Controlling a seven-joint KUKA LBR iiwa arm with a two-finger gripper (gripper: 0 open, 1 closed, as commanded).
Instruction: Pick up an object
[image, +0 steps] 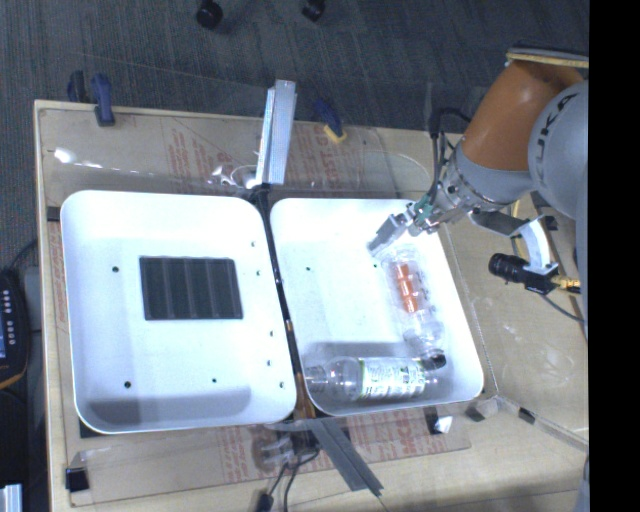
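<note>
The tabletop (520, 330) is fitted with two white bins side by side, the left bin (100, 300) carrying a dark ribbed panel (190, 288) and the right bin (330, 270) stocked with the pickable things, probably so one serves as source. Two clear plastic bottles are left lying on their sides: the green-label bottle (375, 376) along the near wall, the orange-label bottle (412, 298) by the right wall, ends near each other. The gripper (392, 236) is held over the right bin just above the orange-label bottle's top, nothing gripped; its opening cannot be told.
</note>
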